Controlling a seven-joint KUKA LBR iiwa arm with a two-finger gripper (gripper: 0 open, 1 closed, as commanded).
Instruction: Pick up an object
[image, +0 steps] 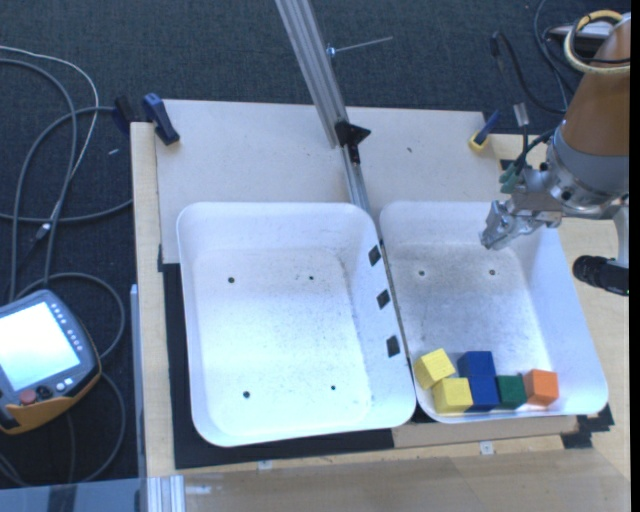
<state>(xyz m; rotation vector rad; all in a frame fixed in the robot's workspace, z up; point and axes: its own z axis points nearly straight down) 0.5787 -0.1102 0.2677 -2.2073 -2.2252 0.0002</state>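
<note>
Several small blocks lie bunched along the near edge of the right bin (560, 300): two yellow blocks (434, 367) (452, 394), a blue block (479, 376), a green block (512, 390) and an orange block (541, 386). My gripper (497, 232) hangs over the far right part of the same bin, well above and behind the blocks. Nothing shows between its fingers.
The left bin (200, 250) stands beside the right one, with a slanted metal rail (322, 85) running down to the gap between them. A teach pendant (40, 360) and cables lie on the floor at left. Clamps sit at the bench's far corners.
</note>
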